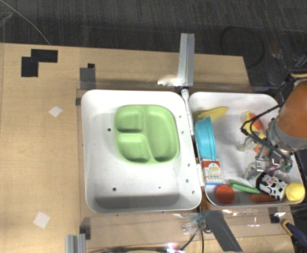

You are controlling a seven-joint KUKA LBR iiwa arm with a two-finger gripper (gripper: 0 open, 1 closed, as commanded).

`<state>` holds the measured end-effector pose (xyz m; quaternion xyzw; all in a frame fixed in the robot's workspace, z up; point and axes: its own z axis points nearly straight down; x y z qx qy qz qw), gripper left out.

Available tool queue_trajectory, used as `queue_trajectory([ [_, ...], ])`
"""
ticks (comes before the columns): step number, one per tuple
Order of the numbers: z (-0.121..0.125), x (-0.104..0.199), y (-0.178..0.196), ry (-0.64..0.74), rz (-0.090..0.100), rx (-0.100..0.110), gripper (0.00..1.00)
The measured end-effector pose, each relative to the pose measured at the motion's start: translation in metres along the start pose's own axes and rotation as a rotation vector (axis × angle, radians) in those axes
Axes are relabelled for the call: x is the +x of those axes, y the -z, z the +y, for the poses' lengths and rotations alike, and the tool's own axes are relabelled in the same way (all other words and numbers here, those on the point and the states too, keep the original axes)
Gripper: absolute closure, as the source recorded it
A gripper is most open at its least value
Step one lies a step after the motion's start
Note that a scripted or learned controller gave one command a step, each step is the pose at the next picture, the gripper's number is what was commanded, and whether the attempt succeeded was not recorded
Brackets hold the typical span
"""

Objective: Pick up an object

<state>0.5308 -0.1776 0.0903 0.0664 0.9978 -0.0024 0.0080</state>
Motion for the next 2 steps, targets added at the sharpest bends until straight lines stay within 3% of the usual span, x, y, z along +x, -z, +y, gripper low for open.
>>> queue_trajectory([
  [1, 0.01, 0.0, 0.0, -0.198, 0.003, -0.002, 0.0],
  [2, 0.018, -0.011, 0.0, -0.113, 0.001, -0.001, 0.0],
])
